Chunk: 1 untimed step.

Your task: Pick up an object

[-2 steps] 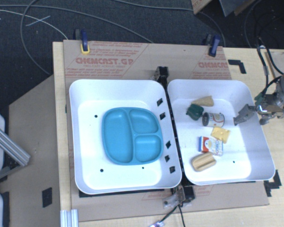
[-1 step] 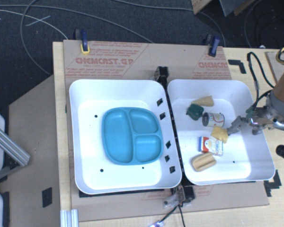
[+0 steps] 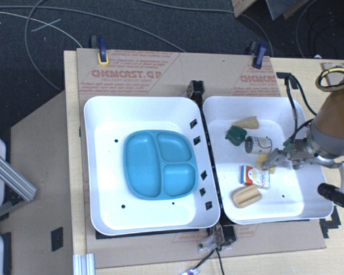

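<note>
on the bench, two shallow white plastic bins sit side by side, glossy and round-cornered, on a sheet of pale board printed with reddish lettering. at the middle of the left bin (image 3: 103, 171) lies a smooth blue divided plate (image 3: 160, 164), a rounded rectangle moulded into three compartments, one long section on its left and two smaller ones on its right. the right bin (image 3: 286, 208) holds a loose cluster of small items: a tan wedge-shaped piece (image 3: 247, 122) near the top, a dark green blocky object (image 3: 236, 134) just beside and below it, a small cylindrical can (image 3: 257, 144) lying on its side with a metallic end, a flat white packet (image 3: 255, 176) with red and blue print, and a tan bread-roll-shaped piece (image 3: 246, 196) with rounded ends lowest in the bin, just below the packet. the grey arm reaches in from the right, its orange band near the bin's edge, and the metallic gripper (image 3: 270, 160) sits low over the bin between the can and the packet, close to a small yellowish item partly hidden beneath it. whether its fingers are parted or closed cannot be told, and nothing can be seen held between them. black cables trail across the dark floor beyond.
</note>
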Tool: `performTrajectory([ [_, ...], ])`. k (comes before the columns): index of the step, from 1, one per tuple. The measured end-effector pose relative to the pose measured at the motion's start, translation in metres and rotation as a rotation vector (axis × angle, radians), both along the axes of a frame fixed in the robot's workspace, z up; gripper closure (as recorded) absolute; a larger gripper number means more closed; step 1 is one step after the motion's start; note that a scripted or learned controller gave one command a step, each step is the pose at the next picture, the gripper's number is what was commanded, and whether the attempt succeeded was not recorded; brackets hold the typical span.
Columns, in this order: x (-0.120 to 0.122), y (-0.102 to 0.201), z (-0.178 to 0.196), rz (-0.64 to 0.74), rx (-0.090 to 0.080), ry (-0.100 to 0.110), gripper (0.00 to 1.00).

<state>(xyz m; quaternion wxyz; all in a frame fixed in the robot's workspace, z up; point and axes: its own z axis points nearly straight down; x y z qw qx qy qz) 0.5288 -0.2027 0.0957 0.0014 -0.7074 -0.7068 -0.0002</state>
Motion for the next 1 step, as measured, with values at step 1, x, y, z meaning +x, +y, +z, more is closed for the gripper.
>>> performTrajectory([
  [1,0.0008,-0.0006,0.0132,0.001,-0.002,-0.004,1.0],
])
